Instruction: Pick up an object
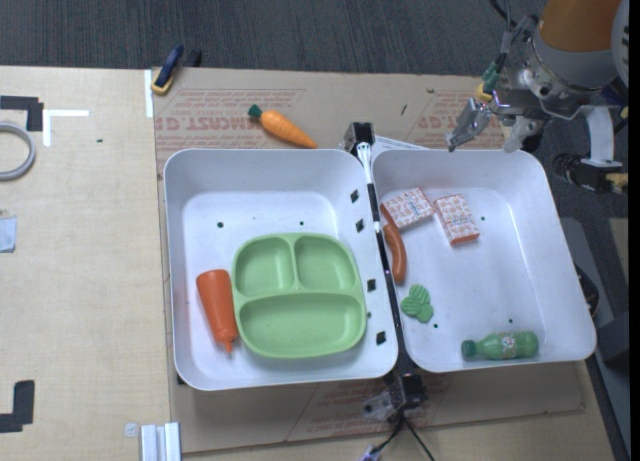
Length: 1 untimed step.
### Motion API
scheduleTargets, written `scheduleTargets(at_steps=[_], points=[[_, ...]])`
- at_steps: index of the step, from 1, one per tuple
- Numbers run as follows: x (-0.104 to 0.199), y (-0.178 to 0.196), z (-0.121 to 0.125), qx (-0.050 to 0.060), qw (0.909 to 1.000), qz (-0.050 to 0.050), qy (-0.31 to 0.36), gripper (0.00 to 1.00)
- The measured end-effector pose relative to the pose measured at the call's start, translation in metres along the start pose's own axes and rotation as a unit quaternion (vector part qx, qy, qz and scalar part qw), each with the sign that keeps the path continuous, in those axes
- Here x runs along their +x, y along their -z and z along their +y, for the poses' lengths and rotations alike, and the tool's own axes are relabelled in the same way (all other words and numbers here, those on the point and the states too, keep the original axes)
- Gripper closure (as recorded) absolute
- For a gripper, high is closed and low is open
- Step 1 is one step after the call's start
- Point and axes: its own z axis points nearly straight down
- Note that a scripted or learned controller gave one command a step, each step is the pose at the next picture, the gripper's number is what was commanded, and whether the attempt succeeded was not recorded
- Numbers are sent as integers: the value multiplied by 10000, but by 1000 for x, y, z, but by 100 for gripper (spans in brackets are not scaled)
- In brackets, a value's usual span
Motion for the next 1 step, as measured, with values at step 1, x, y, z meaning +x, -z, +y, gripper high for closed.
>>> scheduleTargets(at_steps=[1], points=[[-8,-115,-51,-7,9936,0,1127,0]])
